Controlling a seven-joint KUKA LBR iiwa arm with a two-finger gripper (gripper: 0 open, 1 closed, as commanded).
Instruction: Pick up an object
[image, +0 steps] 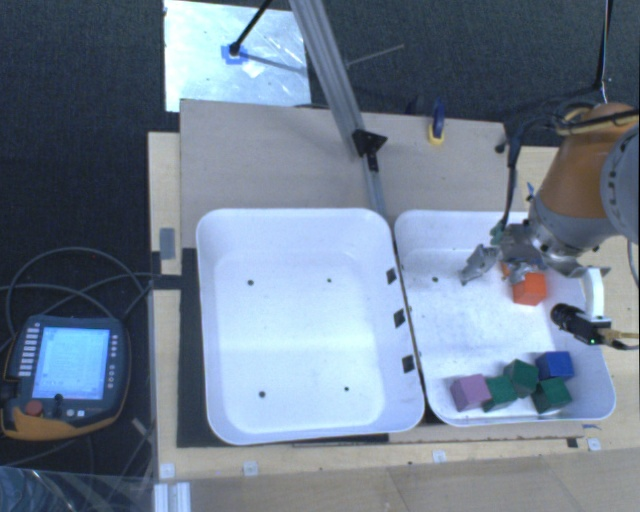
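2 shallow white bins sit side by side on my bench. The left bin (300, 320) has nothing on its floor but 4 small dark dots. The right bin (440, 330) holds every loose object I can see.

My gripper (500, 262) hangs over the upper part of the right bin, with my grey arm and its orange band (575, 175) coming in from the right. An orange block (530, 288) lies just below and to the right of the gripper, touching or nearly touching the wrist hardware from this angle. I see nothing between my fingers, and whether they are spread or closed I cannot tell from this view.

In the lower right corner of the same bin is a tight cluster: a purple block (468, 391) on the left, a green block (520, 376) beside it, a second green block (550, 397) near the rim, and a blue block (555, 364) above that one. They press against each other and stand well apart from the orange block.

A teach pendant (65, 375) rests off the bench on the dark floor at far left.
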